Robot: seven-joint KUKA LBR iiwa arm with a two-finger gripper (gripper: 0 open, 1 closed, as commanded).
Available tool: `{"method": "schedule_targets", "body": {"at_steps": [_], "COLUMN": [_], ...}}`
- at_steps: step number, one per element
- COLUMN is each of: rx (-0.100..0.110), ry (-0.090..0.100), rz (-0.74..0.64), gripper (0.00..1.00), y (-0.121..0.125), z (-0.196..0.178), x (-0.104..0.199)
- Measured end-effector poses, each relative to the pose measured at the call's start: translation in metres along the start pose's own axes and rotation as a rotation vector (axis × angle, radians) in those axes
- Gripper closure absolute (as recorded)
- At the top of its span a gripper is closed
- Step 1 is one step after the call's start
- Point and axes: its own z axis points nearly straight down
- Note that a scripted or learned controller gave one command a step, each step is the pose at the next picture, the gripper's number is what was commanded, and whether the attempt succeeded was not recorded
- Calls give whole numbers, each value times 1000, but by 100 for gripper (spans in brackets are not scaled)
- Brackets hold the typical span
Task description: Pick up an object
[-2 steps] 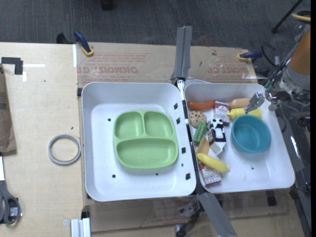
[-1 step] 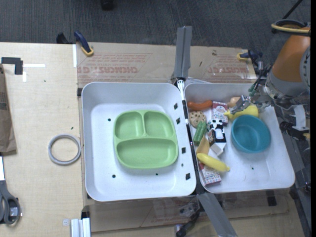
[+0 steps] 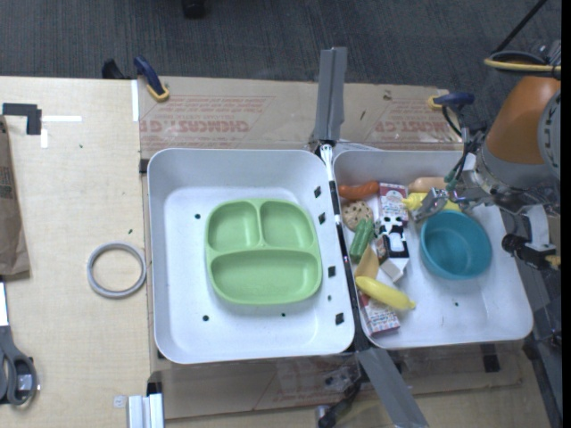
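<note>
My gripper (image 3: 432,205) hangs low over the back of the right bin (image 3: 500,324), just above the far-left rim of a blue bowl (image 3: 456,246). A yellow object (image 3: 413,201) lies right beside its tip; whether they touch I cannot tell. Along the bin's left side lie a banana (image 3: 385,293), a green tube (image 3: 361,237), a cookie (image 3: 357,212), an orange carrot-like piece (image 3: 359,190) and printed packets (image 3: 393,214). A tan roll (image 3: 428,184) sits at the back wall. The grey arm with its orange band (image 3: 522,123) comes in from the right.
The left bin (image 3: 169,239) holds a green divided plate (image 3: 263,251). On the bench to the left lie a tape ring (image 3: 116,268), scissors (image 3: 16,377) and a brown bag (image 3: 9,212). Clamps (image 3: 152,77) grip the cardboard at the back.
</note>
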Motion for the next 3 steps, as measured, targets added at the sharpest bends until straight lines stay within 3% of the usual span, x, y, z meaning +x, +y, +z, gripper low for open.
{"method": "schedule_targets", "body": {"at_steps": [1,2,3], "rx": [4,4,4], "ry": [1,0,0], "rz": [-59,-56,-56], "gripper": [0,100,0], "y": [-5,-5,-5], "z": [2,-7,-7], "x": [20,19,19]}}
